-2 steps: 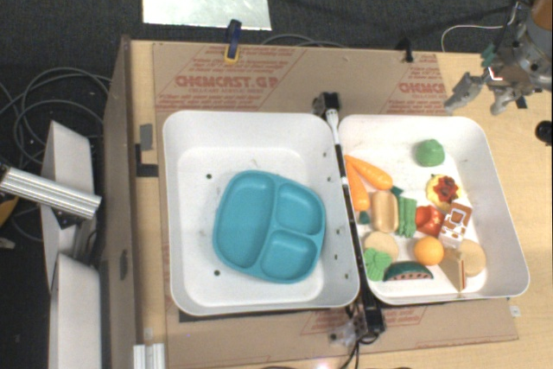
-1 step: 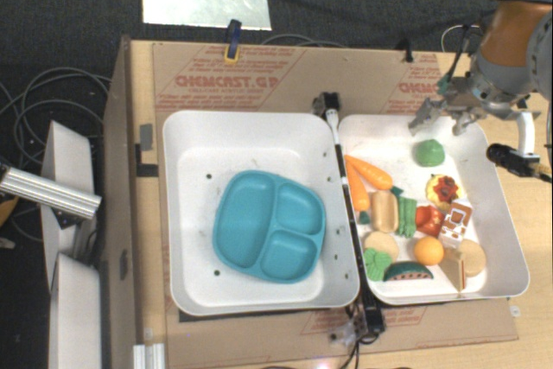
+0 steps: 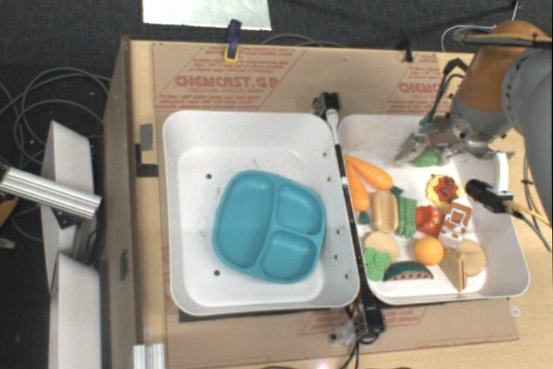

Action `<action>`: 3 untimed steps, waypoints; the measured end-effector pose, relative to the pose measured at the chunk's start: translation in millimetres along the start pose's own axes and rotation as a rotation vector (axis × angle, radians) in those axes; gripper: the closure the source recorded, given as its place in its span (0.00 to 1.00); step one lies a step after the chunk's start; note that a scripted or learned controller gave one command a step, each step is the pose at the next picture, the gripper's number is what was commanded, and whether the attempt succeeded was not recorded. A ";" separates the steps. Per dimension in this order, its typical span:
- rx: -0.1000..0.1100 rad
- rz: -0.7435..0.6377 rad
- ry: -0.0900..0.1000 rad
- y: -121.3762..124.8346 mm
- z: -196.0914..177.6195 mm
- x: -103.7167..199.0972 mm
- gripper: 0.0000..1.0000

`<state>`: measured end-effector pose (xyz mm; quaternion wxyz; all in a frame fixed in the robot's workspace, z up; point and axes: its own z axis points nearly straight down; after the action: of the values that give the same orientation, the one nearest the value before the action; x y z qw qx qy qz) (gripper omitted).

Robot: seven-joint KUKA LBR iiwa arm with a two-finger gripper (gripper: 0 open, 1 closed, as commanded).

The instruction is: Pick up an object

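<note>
Red "CHEMCAST" lettering on cardboard (image 3: 226, 82)

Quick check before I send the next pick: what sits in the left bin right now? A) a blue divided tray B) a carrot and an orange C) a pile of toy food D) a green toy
A: the blue divided tray lies in the left bin, while the toy food, such as the carrot and the orange, crowds the right bin.
</note>
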<state>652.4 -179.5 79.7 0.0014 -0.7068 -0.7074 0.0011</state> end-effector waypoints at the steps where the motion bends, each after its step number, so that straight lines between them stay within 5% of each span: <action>1: -0.011 0.000 -0.004 17.8 -51.9 -28.6 0.00; 2: -0.002 -0.004 0.001 4.5 -2.9 2.8 0.00; 3: -0.009 -0.001 -0.002 17.5 -27.4 -18.9 0.00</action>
<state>670.0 -198.4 107.1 -0.0023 -0.7065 -0.7077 -0.0013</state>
